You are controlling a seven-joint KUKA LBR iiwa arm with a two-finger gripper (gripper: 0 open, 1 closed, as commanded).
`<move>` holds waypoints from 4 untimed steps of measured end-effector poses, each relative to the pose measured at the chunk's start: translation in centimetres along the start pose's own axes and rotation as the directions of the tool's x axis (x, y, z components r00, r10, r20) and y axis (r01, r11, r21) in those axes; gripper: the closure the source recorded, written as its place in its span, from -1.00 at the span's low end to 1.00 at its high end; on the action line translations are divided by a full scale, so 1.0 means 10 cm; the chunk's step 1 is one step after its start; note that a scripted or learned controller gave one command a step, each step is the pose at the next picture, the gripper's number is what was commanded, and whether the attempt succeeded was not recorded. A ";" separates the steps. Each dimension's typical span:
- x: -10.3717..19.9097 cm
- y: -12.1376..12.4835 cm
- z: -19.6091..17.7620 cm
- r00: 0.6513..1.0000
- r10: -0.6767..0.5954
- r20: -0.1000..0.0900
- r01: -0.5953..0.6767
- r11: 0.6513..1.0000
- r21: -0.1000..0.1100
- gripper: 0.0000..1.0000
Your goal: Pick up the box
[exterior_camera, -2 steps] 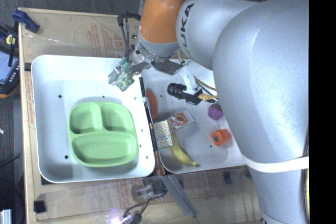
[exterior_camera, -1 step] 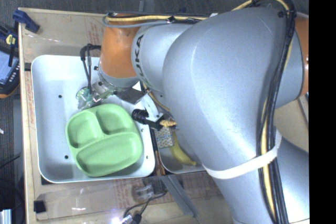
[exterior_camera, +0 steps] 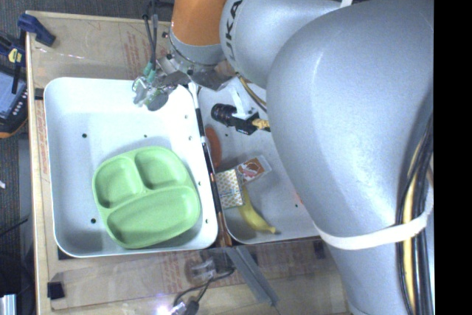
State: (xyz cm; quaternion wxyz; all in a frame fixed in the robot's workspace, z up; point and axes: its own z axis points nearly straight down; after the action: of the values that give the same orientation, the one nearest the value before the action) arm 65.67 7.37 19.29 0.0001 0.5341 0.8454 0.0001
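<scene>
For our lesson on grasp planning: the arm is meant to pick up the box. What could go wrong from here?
1. The hand hangs over the left bin, while the box lies in the right bin; closing here would likely miss it.
2. The box lies close to the banana and the bins' shared wall, so a grasp may catch either.
3. The arm hides much of the right bin.

The left bin (exterior_camera: 63,158) has open white floor along its top and left side. A green tray (exterior_camera: 147,195) fills its lower middle. In the right bin (exterior_camera: 284,229), the box (exterior_camera: 229,188), a banana (exterior_camera: 256,218) and a small card (exterior_camera: 252,170) sit close together, and the big grey arm (exterior_camera: 346,122) covers most of that bin.
</scene>
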 end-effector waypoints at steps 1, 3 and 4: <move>-0.46 -0.68 0.01 0.997 -0.079 -0.001 0.079 0.997 0.003 1.00; -1.21 -0.58 -0.07 0.941 -0.338 -0.002 0.338 0.941 0.001 1.00; -0.66 -0.62 0.01 0.971 -0.240 -0.002 0.240 0.971 0.003 1.00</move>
State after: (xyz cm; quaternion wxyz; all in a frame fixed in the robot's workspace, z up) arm 62.90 -1.22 19.16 -0.0013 0.4279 0.9038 -0.0009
